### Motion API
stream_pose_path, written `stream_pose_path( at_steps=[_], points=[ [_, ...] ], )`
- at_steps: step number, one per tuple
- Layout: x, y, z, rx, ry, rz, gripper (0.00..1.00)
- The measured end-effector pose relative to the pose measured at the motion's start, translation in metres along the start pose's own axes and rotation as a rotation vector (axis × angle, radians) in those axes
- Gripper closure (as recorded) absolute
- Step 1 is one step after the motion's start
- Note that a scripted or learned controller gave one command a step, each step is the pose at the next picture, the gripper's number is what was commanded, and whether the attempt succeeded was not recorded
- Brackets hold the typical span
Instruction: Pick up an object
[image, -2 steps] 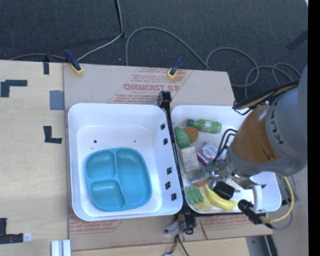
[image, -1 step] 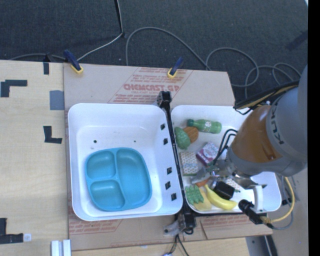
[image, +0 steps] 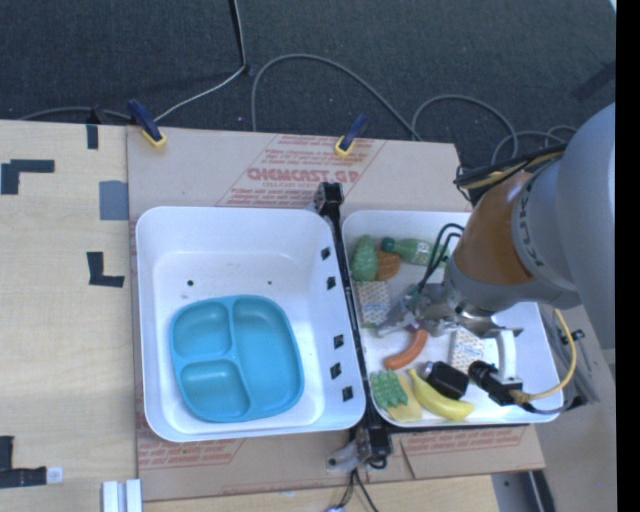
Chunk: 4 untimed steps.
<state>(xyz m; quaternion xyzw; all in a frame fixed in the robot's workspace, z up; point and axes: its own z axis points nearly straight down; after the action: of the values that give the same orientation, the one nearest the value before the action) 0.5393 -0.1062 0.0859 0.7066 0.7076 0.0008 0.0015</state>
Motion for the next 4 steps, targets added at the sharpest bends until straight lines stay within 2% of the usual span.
stream_pose_path(
  at_steps=[1,2,3,4],
  points=[
    [-0.001,0.000,-0.010,0.000,-0.001,0.000,1.00],
    [0.000,0.000,-0.010,0.000,-0.001,0.000,0.00],
    [0.010,0.072,0.000,0.000,0.000,0.000,0.00],
    [0.004,0.110,0.006,0.056,0.010,0.011,0.00]
  ],
)
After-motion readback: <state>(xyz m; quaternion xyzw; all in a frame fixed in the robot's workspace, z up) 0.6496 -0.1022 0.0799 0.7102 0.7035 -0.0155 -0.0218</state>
